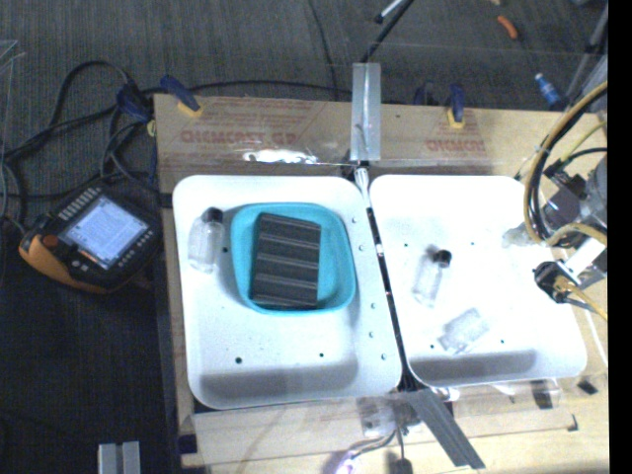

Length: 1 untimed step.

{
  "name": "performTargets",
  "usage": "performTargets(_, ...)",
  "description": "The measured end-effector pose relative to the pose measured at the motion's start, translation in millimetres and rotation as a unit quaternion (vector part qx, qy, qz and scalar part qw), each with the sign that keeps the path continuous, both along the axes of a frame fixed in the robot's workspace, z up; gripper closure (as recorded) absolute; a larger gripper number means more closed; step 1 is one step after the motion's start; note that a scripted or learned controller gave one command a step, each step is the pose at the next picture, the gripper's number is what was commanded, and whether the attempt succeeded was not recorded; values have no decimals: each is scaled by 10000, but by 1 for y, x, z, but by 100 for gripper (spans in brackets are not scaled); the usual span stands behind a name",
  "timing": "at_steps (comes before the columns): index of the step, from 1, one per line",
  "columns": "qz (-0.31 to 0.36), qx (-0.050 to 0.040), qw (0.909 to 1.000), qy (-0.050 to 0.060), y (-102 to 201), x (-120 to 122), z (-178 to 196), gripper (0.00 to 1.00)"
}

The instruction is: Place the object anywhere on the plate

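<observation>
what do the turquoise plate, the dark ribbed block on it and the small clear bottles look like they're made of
The turquoise square plate looks like smooth moulded plastic, evenly coloured with a soft sheen. The dark grey ribbed block lying on it seems matte, perhaps rubber or foam; the view leaves that open. The small clear black-capped bottle in the right bin and its twin beside the plate look like transparent plastic or glass.

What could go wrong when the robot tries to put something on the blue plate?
The dark ridged block already covers most of the blue plate, so a new thing may slide off. The little bottles are clear and lying on their sides, so one could roll away. The clear wrapper is hard to see on the white bin.
</observation>
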<state>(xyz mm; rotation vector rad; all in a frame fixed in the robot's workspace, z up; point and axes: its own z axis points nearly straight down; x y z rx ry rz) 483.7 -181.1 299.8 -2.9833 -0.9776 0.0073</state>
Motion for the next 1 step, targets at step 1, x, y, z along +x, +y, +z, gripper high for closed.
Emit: performTargets(1, -340, -7, 9994, 1, -43, -1, -68, 0)
